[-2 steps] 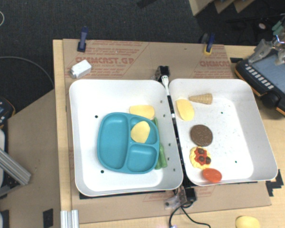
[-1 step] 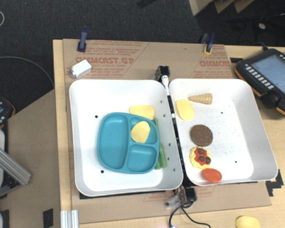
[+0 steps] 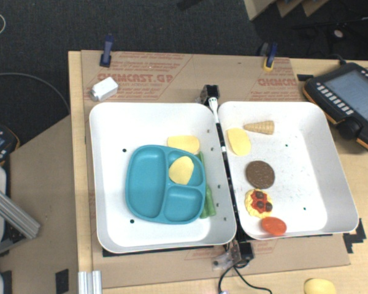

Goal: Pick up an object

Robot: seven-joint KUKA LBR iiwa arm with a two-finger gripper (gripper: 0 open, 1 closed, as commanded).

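The left bin (image 3: 110, 133) holds a blue divided tray (image 3: 153, 185) with a yellow piece (image 3: 181, 170) in its upper right compartment. Another yellow piece (image 3: 184, 144) lies just behind the tray, and a green item (image 3: 207, 202) pokes out along its right side. In the right bin (image 3: 313, 158) lie a yellow piece (image 3: 238, 142), a cone (image 3: 260, 127), a brown round cookie (image 3: 259, 174), a small pizza-like toy (image 3: 258, 203) and a red-orange piece (image 3: 273, 226).
The bins sit on a cardboard sheet (image 3: 172, 72) with blue clamps (image 3: 106, 51) at the back. A white block (image 3: 104, 89) lies behind the left bin. A black pendant (image 3: 346, 97) rests at the right. A yellow object (image 3: 319, 286) sits at the bottom right.
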